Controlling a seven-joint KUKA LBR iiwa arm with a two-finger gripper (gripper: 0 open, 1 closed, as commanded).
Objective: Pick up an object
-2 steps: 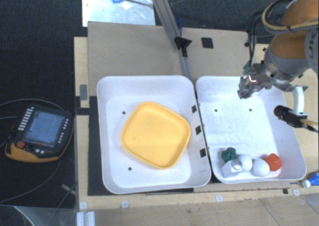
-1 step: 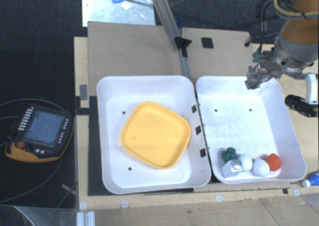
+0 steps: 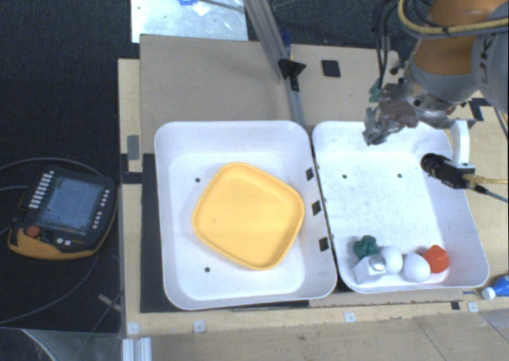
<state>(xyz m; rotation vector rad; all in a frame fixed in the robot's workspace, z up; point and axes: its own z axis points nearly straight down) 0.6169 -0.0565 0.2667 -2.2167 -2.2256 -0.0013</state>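
Observation:
My gripper (image 3: 374, 135) hangs over the back left part of the right bin (image 3: 398, 200), well above its floor, with nothing visible between its fingers. A yellow square plate (image 3: 248, 215) lies in the middle of the left bin (image 3: 179, 192). Along the front edge of the right bin sit a small green object (image 3: 366, 246), a grey-white block (image 3: 369, 269), a white egg-shaped ball (image 3: 416, 267), a smaller white ball (image 3: 392, 258) and an orange-red object (image 3: 436, 258). These lie far in front of the gripper.
A metal pole (image 3: 266, 21) slants across the bench behind the bins. A teach pendant (image 3: 60, 210) lies on the floor at the left. The middle of the right bin's floor is bare.

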